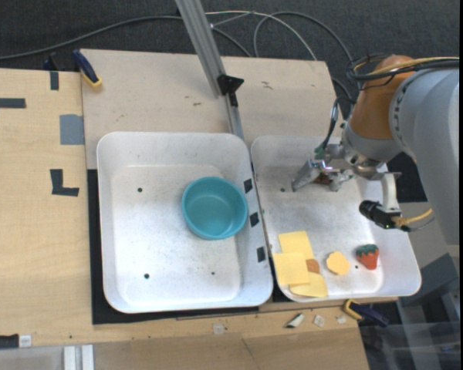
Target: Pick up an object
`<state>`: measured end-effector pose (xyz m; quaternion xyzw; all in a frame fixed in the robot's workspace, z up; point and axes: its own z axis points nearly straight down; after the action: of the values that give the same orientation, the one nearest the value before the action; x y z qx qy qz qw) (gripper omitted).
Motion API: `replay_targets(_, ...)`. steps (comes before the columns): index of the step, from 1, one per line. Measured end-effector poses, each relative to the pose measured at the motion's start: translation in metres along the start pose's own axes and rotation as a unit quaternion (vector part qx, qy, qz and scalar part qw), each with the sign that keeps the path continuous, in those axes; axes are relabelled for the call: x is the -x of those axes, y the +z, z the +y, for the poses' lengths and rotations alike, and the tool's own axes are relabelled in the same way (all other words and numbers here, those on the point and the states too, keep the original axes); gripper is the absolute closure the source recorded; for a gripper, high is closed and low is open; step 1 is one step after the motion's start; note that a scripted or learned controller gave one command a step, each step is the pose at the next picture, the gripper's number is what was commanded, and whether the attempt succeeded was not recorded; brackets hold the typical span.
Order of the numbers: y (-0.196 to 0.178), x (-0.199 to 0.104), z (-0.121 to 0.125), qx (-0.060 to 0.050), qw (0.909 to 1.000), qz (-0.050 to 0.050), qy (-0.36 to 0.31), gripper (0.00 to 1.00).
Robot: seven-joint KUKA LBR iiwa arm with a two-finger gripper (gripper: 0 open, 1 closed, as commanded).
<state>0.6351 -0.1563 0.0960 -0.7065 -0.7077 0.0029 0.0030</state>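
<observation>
Under the camera you see a light wooden bench (31, 206) with grey and black tape marks on its left part, and behind it a dark floor with thin cables (278, 21). A grey metal post (204, 41) rises at a slant from the bench just behind the two bins. A clamp with a yellow tip (87, 69) sits at the far left corner of the raised board.

You find the left bin (131, 284) holding a teal bowl (214, 206), which stands upright with its mouth up, a little right of the bin's middle.

You find the right bin (401, 284) holding the small things, all near its front edge. Several pale yellow flat pieces (297, 267) lie overlapped at the front left, and together they run from back to front of the bin. A small brown piece (313, 266) touches them on the right. Just beside it lies a round yellow-orange piece (338, 264), and near that a red strawberry-like toy with a green top (368, 256), the green end pointing to the back.

The arm (417, 122) comes in from the right, and the gripper (312, 174) is low over the far part of the right bin, well apart from those things. I cannot tell from this view if it is open or closed, and nothing is visibly in its grip.
</observation>
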Motion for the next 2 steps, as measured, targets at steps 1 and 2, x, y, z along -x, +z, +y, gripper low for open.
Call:
replay_targets(1,-0.014,0.000,0.002,0.003,1.0000,0.000,-0.001,1.00)
replay_targets(2,-0.069,0.006,-0.005,0.006,1.0000,-0.001,0.000,1.00)
